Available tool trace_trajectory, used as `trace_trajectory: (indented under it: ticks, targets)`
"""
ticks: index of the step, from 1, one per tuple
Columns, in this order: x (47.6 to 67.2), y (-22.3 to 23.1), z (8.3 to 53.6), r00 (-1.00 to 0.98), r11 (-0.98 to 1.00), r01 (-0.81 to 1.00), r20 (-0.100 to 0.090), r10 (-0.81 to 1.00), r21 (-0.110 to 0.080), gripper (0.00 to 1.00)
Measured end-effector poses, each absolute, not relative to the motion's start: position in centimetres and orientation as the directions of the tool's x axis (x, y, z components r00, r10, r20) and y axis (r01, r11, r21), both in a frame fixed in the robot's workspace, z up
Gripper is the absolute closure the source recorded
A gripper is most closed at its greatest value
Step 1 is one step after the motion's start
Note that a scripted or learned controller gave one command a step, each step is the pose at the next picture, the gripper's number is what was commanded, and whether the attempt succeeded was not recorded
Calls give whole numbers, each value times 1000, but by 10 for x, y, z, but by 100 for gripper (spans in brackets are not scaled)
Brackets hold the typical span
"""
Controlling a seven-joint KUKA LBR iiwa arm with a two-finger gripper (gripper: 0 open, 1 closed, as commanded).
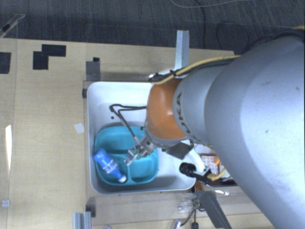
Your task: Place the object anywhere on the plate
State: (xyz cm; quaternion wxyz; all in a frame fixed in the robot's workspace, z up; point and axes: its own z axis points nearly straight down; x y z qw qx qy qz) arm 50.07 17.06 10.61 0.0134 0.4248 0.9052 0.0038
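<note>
I see the big grey arm (248,128) reaching into the left white bin (95,104). The gripper (135,154) hangs over the blue plate (143,171). I cannot tell how its claw is set; it looks too small and blurry. The little blue bottle (108,165) lies on its side on the plate's left part, just beside the gripper, not in it.
</note>
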Motion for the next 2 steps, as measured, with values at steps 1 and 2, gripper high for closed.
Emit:
trace_trajectory:
  ticks: [1,2]
  targets:
    - [540,122,137,-731,731,682,-2,682,3,0]
    - [598,158,181,-780,780,626,-4,626,5,0]
